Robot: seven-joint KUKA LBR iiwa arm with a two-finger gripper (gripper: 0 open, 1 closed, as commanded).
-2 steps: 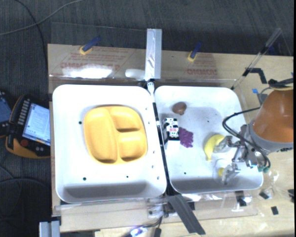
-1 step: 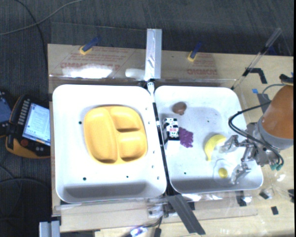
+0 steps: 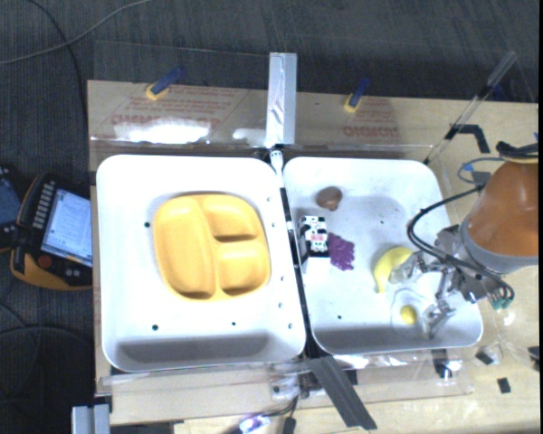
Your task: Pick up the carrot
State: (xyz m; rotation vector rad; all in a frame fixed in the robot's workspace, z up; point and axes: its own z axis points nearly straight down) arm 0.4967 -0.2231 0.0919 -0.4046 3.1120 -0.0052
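Yellow, not orange, is all I'm getting in the right-hand bin [image 3: 452,337], so which lump is the carrot I can't say for certain. My best guess is the small yellow piece [image 3: 406,315] near the front wall, just beside the gripper [image 3: 439,310]. The bigger yellow lump [image 3: 391,265] sits a little further back. The gripper hangs low over that front corner. Whether it's open or closed, or has hold of anything, I can't tell from here. If that's a toy carrot, I'd expect it to be light, stiff and slick, and likely to squirt sideways. Take it across the narrow middle, clear of the wall.
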